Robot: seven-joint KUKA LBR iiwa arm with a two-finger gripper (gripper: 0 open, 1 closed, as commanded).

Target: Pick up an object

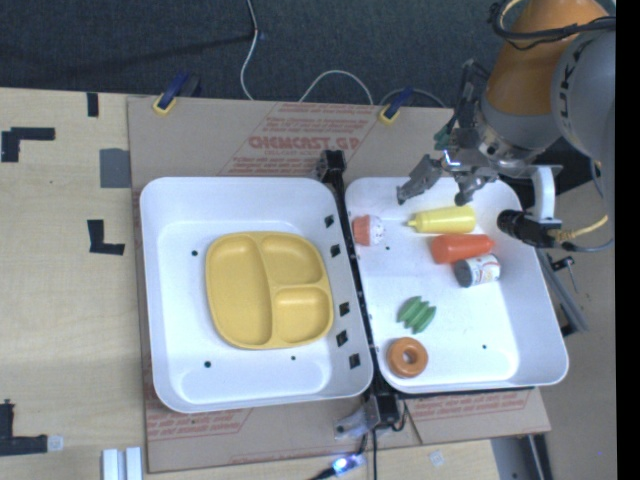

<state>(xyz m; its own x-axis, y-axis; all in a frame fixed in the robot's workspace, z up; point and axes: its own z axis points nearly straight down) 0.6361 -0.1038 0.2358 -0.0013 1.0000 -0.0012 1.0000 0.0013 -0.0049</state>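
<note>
My gripper (pixel 441 184) hangs open above the back of the right bin (pixel 530 368), its two dark fingers spread with nothing between them. Just in front of its right finger lies a yellow squeeze bottle (pixel 442 220). An orange-red block (pixel 460 247) and a small grey can (pixel 477 271) lie beside the bottle. A small orange and white item (pixel 367 230) sits at the bin's left wall. A green pickle-like piece (pixel 416 314) and a brown donut (pixel 407 356) lie nearer the front.
The left bin (pixel 170 368) holds a yellow divided plate (pixel 268 289). Black clips line the wall between the two bins. The grey and orange arm reaches in from the upper right, with cables behind it. Cardboard lies under both bins.
</note>
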